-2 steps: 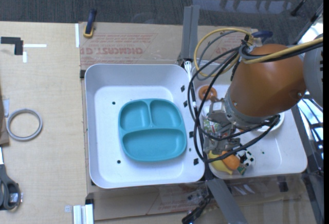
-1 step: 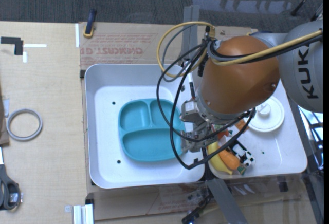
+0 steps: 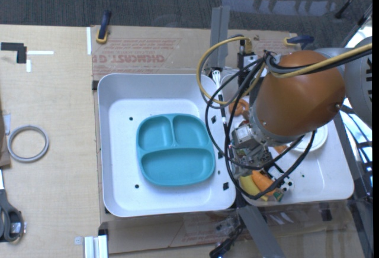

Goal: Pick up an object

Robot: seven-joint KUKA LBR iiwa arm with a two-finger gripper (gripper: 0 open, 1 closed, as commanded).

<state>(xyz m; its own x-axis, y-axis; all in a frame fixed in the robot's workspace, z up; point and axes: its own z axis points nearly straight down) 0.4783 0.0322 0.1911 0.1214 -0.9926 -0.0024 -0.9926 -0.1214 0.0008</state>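
The arm's orange wrist band (image 3: 299, 94) hangs over the right bin (image 3: 331, 183) and hides most of its contents. Below the band, the gripper (image 3: 247, 149) points down at the bin's left side, wrapped in black and yellow cables. Small objects lie in the bin's front left corner just beneath it: an orange piece (image 3: 260, 179) and a yellow piece (image 3: 250, 187). Another orange bit (image 3: 238, 107) shows behind the cables. A white plate (image 3: 317, 139) peeks out to the right of the arm. In the left bin (image 3: 112, 132) rests a teal divided plate (image 3: 176, 149).
On the wooden bench to the left are a grey tape ring (image 3: 26, 143) and scissors (image 3: 10, 224). A blue and yellow clamp (image 3: 105, 26) sits on the cardboard behind the left bin. Metal frame posts rise behind the bins and at the front right.
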